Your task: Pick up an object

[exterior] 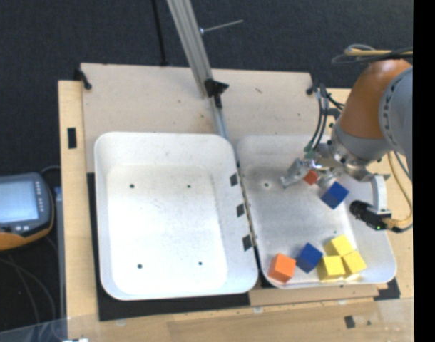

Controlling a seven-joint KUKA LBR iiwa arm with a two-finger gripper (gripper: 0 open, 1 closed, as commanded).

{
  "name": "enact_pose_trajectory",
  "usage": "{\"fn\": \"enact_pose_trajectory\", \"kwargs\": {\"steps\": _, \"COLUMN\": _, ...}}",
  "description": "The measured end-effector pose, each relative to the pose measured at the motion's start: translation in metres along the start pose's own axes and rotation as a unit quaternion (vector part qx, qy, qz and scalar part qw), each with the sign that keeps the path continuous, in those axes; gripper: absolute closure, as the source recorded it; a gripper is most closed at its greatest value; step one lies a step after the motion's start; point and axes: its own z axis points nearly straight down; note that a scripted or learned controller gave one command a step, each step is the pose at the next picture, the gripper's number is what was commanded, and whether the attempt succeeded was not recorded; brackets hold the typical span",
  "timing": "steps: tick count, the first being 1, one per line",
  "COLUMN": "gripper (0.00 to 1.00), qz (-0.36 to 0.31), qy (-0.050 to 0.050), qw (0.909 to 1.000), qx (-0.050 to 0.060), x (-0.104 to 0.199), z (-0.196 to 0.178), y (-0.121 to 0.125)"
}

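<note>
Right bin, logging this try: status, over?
Claw low in right bin, grip unclear. Blue cube beside the wrist. Orange, blue and yellow cubes clustered at near edge.

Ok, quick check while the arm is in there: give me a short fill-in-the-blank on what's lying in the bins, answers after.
1. The blocks all lie in the ___ bin of the two.
2. Near that bin's front edge, the orange block sits beside a ___ block.
3. The number of yellow blocks clustered at the front is ___.
4. Close to the gripper lies a second ___ block.

Answers: right; blue; three; blue
</note>
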Motion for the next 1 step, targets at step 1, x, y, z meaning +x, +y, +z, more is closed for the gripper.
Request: {"fn": "enact_pose_trajectory", "kwargs": {"steps": 1, "gripper": 0.00, "qz": 0.000, "qy": 0.000, "qw": 1.0000, "qx": 0.001, "x": 0.0358, "z": 0.0641, "y": 0.0493}}
